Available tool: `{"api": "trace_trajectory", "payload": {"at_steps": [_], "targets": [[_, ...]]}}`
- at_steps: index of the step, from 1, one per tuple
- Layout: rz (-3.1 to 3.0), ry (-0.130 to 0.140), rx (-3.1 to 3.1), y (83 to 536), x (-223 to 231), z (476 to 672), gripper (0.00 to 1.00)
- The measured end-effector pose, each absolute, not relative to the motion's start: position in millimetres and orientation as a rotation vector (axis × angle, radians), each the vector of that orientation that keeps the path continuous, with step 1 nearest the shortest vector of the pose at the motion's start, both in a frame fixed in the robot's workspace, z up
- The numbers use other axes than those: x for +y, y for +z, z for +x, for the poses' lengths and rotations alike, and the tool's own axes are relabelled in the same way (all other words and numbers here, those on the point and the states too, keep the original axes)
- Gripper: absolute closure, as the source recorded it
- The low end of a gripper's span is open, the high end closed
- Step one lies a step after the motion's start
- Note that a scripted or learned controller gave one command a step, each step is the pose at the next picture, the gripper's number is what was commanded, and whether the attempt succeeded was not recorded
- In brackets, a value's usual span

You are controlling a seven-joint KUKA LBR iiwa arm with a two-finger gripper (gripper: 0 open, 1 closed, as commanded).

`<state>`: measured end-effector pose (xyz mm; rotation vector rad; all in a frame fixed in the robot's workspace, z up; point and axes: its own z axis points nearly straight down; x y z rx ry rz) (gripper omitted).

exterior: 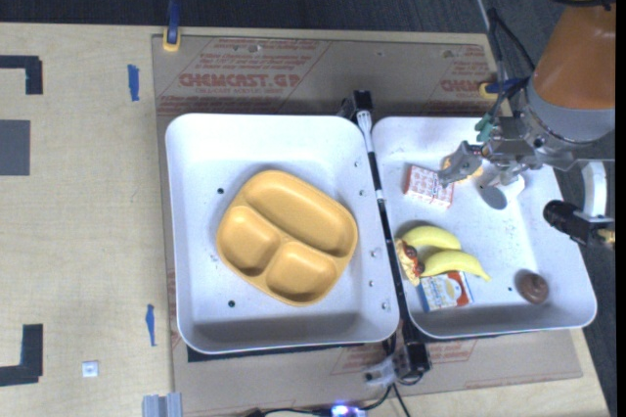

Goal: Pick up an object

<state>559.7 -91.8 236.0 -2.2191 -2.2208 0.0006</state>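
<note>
Seemingly the claw [489, 172] is hovering over the right bin [577, 307] because every loose item is lying there: a small patterned box [428, 185] just at its nine o'clock, two bananas [442, 251] at seven, a brown lump [532, 286] at five. Whether it is gripping anything, I cannot tell. A yellow divided tray [285, 235] is occupying the left bin [196, 151]

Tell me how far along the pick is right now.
Nothing looks picked yet. The gripper hangs over the right bin, beside the small red-patterned packet; nothing shows between its fingers. The bananas, carton and brown disc lie in the bin. Left: grasp and lift one.
</note>
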Motion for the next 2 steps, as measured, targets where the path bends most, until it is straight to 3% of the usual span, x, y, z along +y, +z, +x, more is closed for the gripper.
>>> {"api": "trace_trajectory", "payload": {"at_steps": [1, 2], "targets": [[-2.222, 0.001, -2.220, 116.7, -108.6, 555.3, 0.00], [-2.223, -0.002, -2.222, 85.9, -126.3, 494.5, 0.00]]}}
